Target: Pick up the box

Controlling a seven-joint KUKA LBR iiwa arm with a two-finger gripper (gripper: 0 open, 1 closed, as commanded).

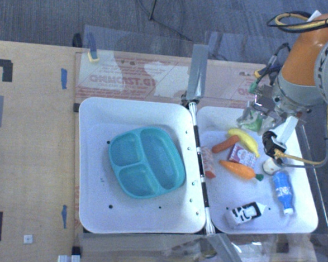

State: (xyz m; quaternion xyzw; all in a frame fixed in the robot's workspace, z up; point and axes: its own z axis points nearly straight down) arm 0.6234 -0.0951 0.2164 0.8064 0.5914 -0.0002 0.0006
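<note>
At the far right corner of the right-hand bin (306, 219), the jaws (258, 116) hang low under the grey arm (312, 59) with its orange band, but whether they are open or closed cannot be told, since cables and metal fittings crowd the wrist; nothing can be seen gripped there. Just in front of the jaws, toward the near side, lies a yellow banana (246, 140), and touching its near edge is the box (242, 155), a small maroon carton with a pale picture on its face, lying flat on the bin floor. To the left of the box an orange carrot (226, 144) lies at a slant, and a second carrot (238, 170) with a green tip rests just nearer than the box. Further from the jaws, toward the near right, a blue bottle (283, 191) with a white cap lies on its side, and a black-and-white carton (247, 212) lies near the bin's front wall. A reddish packet (208, 162) sits against the bin's left wall. Well to the left of the jaws, the other bin (86, 206) holds a teal divided plate (147, 161). Both bins rest on the wooden surface (28, 146).
</note>
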